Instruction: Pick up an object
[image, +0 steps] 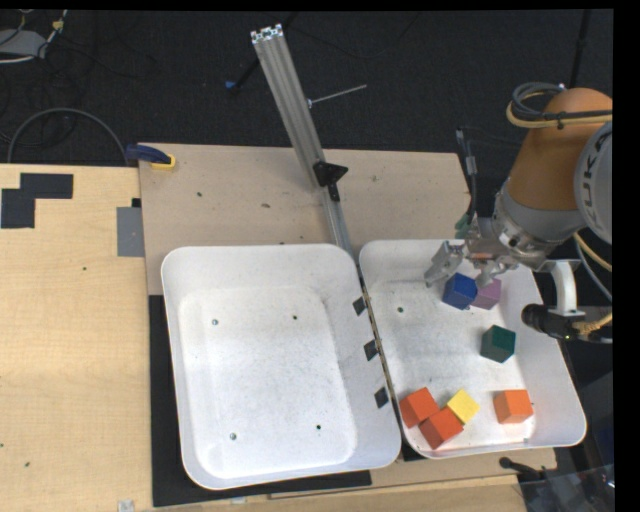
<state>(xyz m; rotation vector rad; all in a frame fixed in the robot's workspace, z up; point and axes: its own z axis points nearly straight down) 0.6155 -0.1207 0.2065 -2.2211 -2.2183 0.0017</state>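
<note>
Crowding is your main risk: the gripper (468, 262) sits low over the blue cube (460, 291) and purple cube (488, 293), which touch in the right bin (560, 425), and you cannot tell whether it grasps anything. Closing there, you may shove one cube aside or pinch both and drop them.

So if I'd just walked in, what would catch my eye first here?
Probably the grey and orange arm reaching in from the right, its gripper low over a blue cube and a purple one in the right bin. Then the bright blocks near that bin's front edge: two red, one yellow, one orange.
</note>
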